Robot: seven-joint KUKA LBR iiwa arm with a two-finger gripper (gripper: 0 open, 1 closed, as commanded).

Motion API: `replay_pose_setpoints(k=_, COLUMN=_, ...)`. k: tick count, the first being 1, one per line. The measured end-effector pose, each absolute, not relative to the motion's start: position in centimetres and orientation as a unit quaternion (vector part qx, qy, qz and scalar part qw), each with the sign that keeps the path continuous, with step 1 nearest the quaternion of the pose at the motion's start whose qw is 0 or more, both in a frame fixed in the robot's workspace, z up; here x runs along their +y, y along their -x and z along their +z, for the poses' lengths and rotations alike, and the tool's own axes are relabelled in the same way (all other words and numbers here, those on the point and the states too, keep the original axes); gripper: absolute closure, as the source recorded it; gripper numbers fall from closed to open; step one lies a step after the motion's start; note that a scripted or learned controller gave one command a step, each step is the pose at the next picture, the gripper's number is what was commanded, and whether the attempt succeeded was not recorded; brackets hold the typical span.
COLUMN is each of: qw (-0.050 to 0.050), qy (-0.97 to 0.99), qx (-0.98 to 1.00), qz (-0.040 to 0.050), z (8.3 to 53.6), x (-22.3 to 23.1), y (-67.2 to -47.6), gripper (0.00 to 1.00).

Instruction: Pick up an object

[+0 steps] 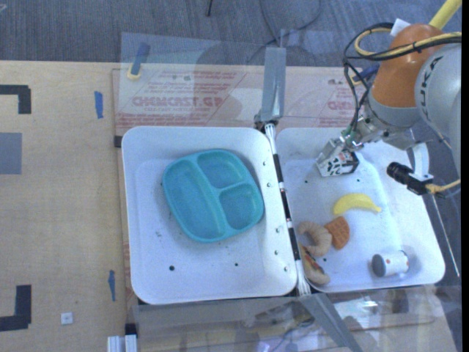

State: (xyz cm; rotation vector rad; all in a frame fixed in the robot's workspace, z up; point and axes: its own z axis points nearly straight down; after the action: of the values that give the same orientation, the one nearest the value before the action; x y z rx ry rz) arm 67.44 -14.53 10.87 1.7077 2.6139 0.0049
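Two white bins sat side by side; the right bin [432,270] held a banana [357,204]. Whether the gripper [336,161] was open could not be told; it hung near the bin's far rim.

Tray [212,194] in left bin [146,270] — banana [357,204] in right bin [425,262], cylinder [389,263] nearer the front.

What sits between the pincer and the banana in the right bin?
Nothing visible. The pincer hangs over the upper part of the right bin; bare white floor separates it from the banana below. The other items lie lower.
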Motion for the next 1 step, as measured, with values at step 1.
replay_pose_setpoints(k=1, qw=0.015, qy=-0.525, qx=0.851, qz=-0.0039, z=10.86, x=-14.00, y=-67.16, gripper=0.00)
